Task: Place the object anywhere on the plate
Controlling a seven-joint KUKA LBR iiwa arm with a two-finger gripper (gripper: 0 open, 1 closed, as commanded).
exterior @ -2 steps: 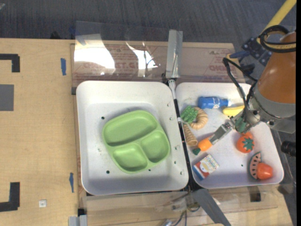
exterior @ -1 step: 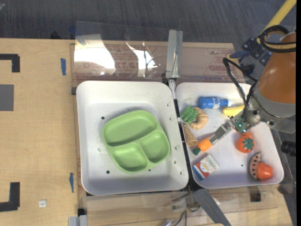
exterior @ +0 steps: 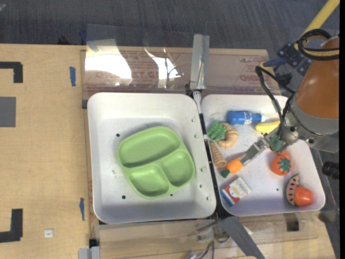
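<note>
Dark carpet runs behind a pale wooden tabletop (exterior: pixel 38 161) that carries two shallow white bins side by side. Over the right bin (exterior: pixel 315 198) the grey arm with its orange band (exterior: pixel 323 88) reaches in, and its hand (exterior: pixel 277 140) sits low near the bin's middle; whether its fingers are apart or together cannot be told, since the wrist covers them. Just beside the hand lie a yellow piece (exterior: pixel 267 127), partly hidden under the arm, and an orange tomato-like toy (exterior: pixel 280 164). A grey-handled tool with an orange tip (exterior: pixel 245 158) slants away from the hand toward the bin's left wall. Farther out are a blue bottle (exterior: pixel 242 117), a green leafy toy (exterior: pixel 218 130) against a tan ring (exterior: pixel 230 137), a brown ribbed stick (exterior: pixel 218 155), a small printed carton (exterior: pixel 235 190), and a watermelon slice touching a red-orange ball (exterior: pixel 299 193). Which of these is the task's object cannot be told. The green divided plate (exterior: pixel 156 161) lies well apart in the left bin (exterior: pixel 102 112). A clear plastic sheet (exterior: pixel 140 66) glares behind the bins.
</note>
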